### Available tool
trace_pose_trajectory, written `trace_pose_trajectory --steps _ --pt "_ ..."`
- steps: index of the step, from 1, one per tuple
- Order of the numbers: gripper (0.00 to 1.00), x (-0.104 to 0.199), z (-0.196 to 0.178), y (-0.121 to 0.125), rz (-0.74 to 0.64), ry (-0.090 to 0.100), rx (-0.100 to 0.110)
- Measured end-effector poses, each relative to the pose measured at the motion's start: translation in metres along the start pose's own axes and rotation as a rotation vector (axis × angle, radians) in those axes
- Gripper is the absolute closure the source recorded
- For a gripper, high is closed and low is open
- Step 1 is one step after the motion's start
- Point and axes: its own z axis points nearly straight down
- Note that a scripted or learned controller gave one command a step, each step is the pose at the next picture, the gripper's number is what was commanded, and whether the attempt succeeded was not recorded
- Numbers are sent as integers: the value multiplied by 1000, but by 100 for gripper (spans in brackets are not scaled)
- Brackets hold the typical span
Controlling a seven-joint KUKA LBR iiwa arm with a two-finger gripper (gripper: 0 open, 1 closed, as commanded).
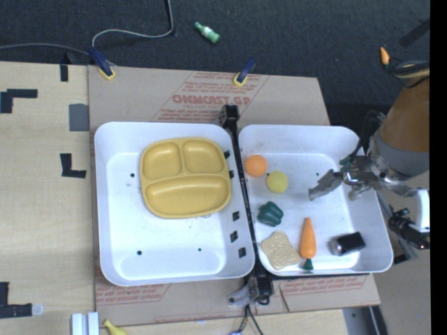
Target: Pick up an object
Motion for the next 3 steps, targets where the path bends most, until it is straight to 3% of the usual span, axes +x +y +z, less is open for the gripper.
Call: trace_pose_trajectory --steps 1,2,3 --pt "0 18 134 9 0 0 -5" --pt "100 16 124 9 2 -4 -7" --pt "100 91 37 -4 -1 0 0"
